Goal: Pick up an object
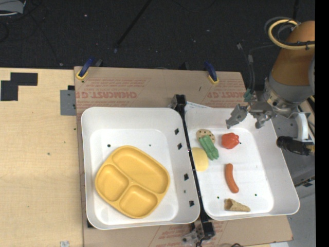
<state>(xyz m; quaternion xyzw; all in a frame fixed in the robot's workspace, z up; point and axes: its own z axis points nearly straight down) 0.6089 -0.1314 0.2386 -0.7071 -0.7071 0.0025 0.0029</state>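
My gripper (249, 118) hangs over the far edge of the right bin (275, 161), its two grey fingers spread open with nothing between them. Just below and left of it lies a red pepper (230, 140). Further left in the same bin are a green vegetable (209, 147), a tan spotted cookie (203, 134) and a pale yellow piece (200, 159). An orange-red sausage (231, 178) lies near the bin's middle, and a tan wedge (236, 206) rests near the front edge.
The left bin (97, 133) holds a yellow divided plate (132, 180). A black divider (187, 161) runs between the two bins. Brown cardboard lies under both, held by two clamps at the back.
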